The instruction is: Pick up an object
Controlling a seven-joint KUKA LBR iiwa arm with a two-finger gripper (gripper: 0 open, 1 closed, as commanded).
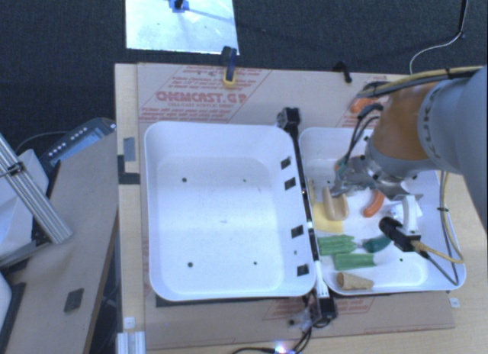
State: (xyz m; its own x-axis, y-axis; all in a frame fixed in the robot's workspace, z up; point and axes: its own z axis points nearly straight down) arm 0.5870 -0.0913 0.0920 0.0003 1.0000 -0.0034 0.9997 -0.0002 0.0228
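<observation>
Plainly, what your pick turned on was how the tan bread-like piece (334,206) lay to the gripper (345,181): it sat just below and a touch to the left of the gripper's tip, nearer you in the right bin (427,272), close to that bin's left wall. Its long axis ran roughly from far to near, so you would have needed the jaws to straddle it across the short way. Whether the jaws stood apart or together, you could not tell; the wrist and cabling hid them.

You had other choices near it. A flat yellow piece (328,224) lay touching the tan one on its near side. Two green, ridged, stick-like things (339,244) lay left to right beyond that, and a tan cone (354,281) lay by the near wall. An orange, smooth, sausage-shaped thing (373,204) lay to the right of the gripper. All looked like hard plastic toys. The left bin (221,215) was smooth white plastic.
</observation>
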